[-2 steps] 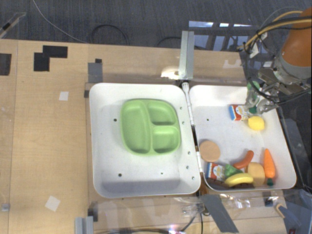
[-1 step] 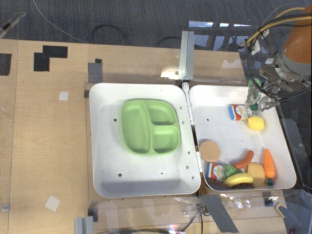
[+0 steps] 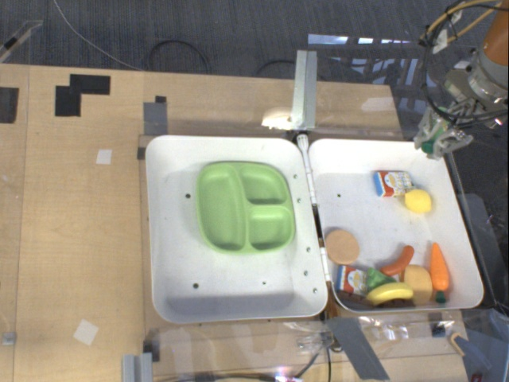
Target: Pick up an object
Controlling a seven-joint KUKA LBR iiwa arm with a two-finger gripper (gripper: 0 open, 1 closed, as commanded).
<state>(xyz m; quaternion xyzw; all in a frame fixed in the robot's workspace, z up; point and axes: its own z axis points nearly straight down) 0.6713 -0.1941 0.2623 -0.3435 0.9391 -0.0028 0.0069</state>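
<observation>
The right bin (image 3: 362, 161) holds several toy foods. A small red, white and blue carton (image 3: 392, 183) lies beside a yellow ball-shaped fruit (image 3: 418, 202). Lower down are a brown round disc (image 3: 343, 246), a red sausage (image 3: 398, 259), an orange carrot (image 3: 438, 267), a tan lump (image 3: 417, 281), a yellow banana (image 3: 388, 294) and a small printed box (image 3: 353, 279). My gripper (image 3: 443, 140) hangs over the bin's far right corner, up and to the right of the carton, open with nothing between its fingers.
The left bin (image 3: 171, 237) holds a green divided plate (image 3: 242, 207). A metal post (image 3: 305, 86) rises behind the seam between the bins. Cables (image 3: 445, 30) loop by the arm at the upper right. Bare wooden bench (image 3: 71, 237) lies to the left.
</observation>
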